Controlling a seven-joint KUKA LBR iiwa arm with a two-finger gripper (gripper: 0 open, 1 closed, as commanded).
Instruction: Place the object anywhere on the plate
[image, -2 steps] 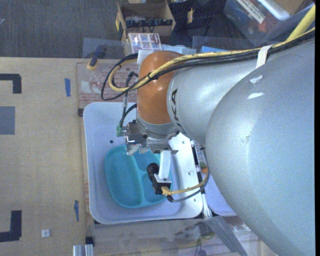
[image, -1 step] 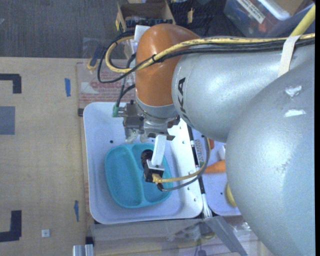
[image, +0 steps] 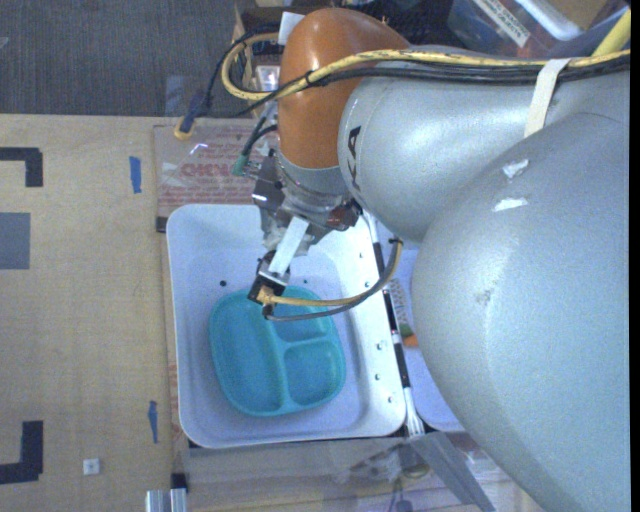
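A teal plate (image: 275, 362) with three compartments lies flat in the near half of the left white bin (image: 190, 330). My gripper (image: 288, 222) hangs below the orange wrist band, over the far middle of that bin and just beyond the plate's far edge. The wrist and arm cover most of it from above. No loose object is visible on the plate or between the fingers.
The grey arm covers nearly all of the right bin (image: 425, 405). A thin marker-like stick with an orange tip (image: 401, 322) lies along the strip between the bins. A board with red lettering (image: 200, 170) sits behind the left bin. Bare wooden bench (image: 80, 300) lies to the left.
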